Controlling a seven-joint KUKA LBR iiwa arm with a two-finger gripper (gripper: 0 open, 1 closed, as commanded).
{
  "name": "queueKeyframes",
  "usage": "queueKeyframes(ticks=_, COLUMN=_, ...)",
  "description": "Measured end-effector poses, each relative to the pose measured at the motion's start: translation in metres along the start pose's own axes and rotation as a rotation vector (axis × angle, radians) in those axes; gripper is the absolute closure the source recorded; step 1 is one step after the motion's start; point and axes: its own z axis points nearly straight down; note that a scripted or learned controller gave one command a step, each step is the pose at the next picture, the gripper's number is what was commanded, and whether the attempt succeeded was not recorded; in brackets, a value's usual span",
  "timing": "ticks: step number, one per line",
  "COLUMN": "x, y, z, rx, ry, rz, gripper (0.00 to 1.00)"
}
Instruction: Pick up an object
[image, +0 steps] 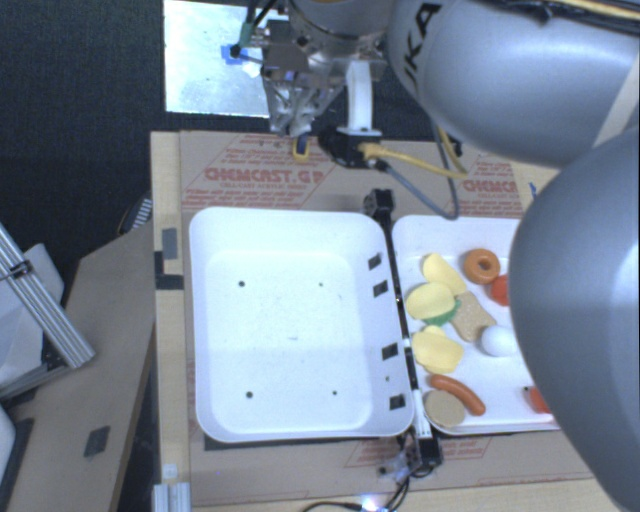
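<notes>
the pincer (297, 120) is up at the far edge of the desk (250, 170), well clear of both bins, fingers drawn to a point with nothing seen between them. big grey arm (520, 80) sweeps in from the right and covers part of the right bin (410, 240). the left bin (285, 320) sits just beside it. the play food is all in the right bin: an orange doughnut (482, 265) at the back, yellow pieces (435, 300) bunched near the divider, a white egg (496, 342) just beside them, a sausage (457, 392) toward the front, a tan round piece (445, 408) touching it. cardboard with red lettering (265, 175) lies under the bins
</notes>
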Motion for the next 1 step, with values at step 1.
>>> queueKeyframes(ticks=1, x=0.0013, y=-0.0006, z=-0.0259, rx=0.003, ry=0.000, rz=0.008, gripper=1.00)
